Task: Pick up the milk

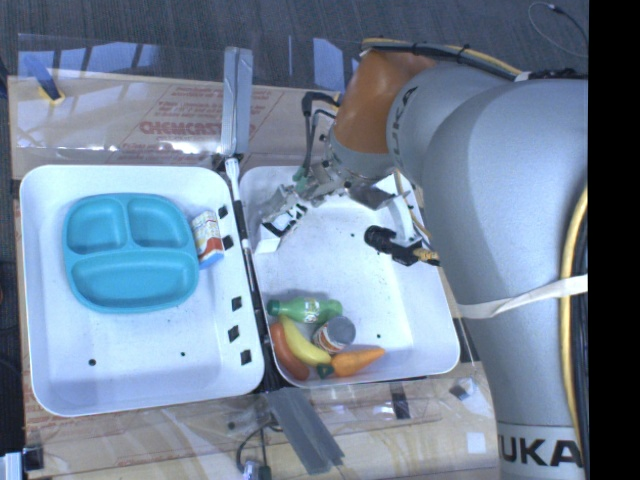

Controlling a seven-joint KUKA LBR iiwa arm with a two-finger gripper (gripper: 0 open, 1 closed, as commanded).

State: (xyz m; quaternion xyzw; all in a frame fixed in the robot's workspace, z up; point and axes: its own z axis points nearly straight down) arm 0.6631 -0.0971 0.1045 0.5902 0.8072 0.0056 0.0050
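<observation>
Left bin (60, 368): a blue divided plate (130, 251) is seen at centre-left, and the milk (207, 236) is lying just beside its 3 o'clock edge, close to the bin's right wall. Right bin (400, 308): a fruit pile (315, 338) is heaped at 6 o'clock. The gripper (285, 216) is hovering at 11 o'clock in the right bin, nothing is seen between the fingers, jaw state cannot be told. Step judged: approach, no grasp made. Next, a shift across the divider toward 9 o'clock is called for, then a descent

The bench (150, 438) bears two white bins (60, 368) side by side.
</observation>
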